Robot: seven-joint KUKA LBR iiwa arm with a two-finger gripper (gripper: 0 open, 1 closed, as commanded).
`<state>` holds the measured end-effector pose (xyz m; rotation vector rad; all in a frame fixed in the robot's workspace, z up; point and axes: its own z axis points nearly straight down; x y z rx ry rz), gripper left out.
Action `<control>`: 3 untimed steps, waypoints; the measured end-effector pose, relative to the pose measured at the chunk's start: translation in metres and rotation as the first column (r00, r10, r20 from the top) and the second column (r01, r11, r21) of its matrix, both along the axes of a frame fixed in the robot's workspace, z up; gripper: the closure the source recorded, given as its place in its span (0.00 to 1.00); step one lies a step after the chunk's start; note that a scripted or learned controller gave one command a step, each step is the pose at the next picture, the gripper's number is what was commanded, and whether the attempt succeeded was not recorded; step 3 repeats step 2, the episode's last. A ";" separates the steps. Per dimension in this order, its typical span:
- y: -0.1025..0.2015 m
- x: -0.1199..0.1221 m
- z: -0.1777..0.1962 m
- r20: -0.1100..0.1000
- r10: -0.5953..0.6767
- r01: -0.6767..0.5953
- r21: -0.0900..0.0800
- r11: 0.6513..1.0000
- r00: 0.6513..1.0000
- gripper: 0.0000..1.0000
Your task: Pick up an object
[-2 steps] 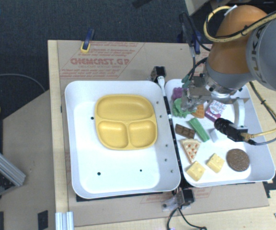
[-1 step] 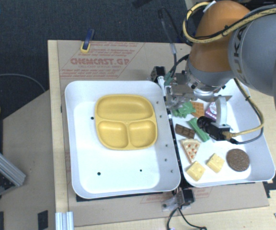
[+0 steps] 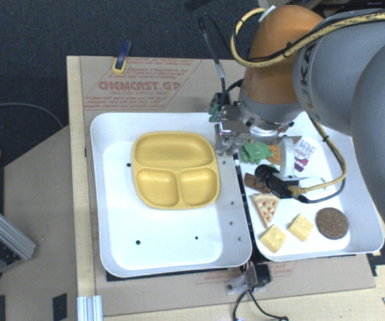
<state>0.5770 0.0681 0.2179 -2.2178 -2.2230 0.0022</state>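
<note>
the arm [image 3: 326,72] reaches in from the right, its orange band sitting above the top end of the right bin [image 3: 363,236]. below the band the wrist points down at the strip where the two white bins meet, and the tool [image 3: 236,136] hangs there near the upper left corner of the right bin. whether the tool is spread or pressed together cannot be told, since the wrist covers it from above, and nothing can be seen pinched in it.

the left bin [image 3: 112,239] holds a yellow tray [image 3: 176,169] with one long compartment across the top and two smaller ones below, lying flat in the upper half of that bin.

the right bin holds the small food pieces. a green leafy piece [image 3: 252,154] lies just beside the tool, to its right. a small packet with purple print [image 3: 304,152] lies further right. a black cable [image 3: 286,187] loops across the bin from the wrist. below it a pizza slice [image 3: 267,208] lies flat, then two yellow cheese cubes [image 3: 273,238] [image 3: 300,227] near each other, and a round brown cookie [image 3: 331,223] to their right.

both bins rest on a surface [image 3: 85,79] covered by a brown cardboard sheet with red print.
</note>
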 end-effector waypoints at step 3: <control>-0.001 0.003 0.009 0.003 -0.004 0.004 -0.001 1.000 1.000 1.00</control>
